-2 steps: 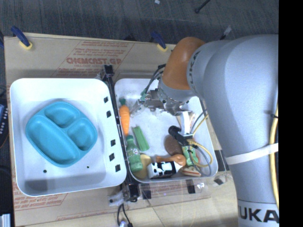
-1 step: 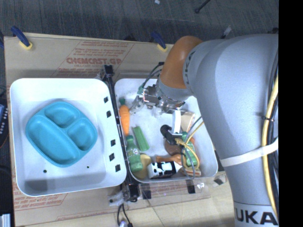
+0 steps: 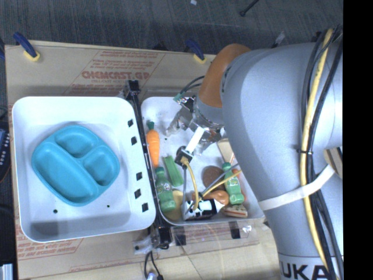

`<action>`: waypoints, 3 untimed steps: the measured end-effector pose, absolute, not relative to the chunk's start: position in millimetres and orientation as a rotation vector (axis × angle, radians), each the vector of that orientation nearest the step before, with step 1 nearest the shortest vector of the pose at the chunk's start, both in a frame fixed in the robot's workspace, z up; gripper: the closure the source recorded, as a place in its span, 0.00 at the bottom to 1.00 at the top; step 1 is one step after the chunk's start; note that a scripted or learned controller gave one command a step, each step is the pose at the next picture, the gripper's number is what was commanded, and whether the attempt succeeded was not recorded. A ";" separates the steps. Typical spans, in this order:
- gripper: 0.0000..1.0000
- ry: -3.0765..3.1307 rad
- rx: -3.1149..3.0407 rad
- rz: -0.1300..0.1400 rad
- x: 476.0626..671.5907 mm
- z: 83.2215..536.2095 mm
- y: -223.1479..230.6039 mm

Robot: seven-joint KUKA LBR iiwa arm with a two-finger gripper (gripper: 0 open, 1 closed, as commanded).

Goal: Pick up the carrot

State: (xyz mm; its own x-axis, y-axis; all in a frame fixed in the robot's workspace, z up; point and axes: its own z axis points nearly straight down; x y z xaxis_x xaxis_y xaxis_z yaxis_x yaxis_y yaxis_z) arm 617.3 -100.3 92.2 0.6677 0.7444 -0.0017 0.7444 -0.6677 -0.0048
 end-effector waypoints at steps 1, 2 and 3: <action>0.00 -0.774 -3.041 0.005 612.1 91.9 -91.6; 0.00 -0.658 -3.064 0.006 638.0 92.3 -93.4; 1.00 -0.679 -3.054 0.018 637.9 102.0 -91.2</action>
State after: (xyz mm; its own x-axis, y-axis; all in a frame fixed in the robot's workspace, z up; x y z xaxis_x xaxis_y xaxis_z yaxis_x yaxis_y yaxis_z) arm 637.9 -91.2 102.0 0.9057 0.4238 -0.0086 0.4236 -0.9057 -0.0157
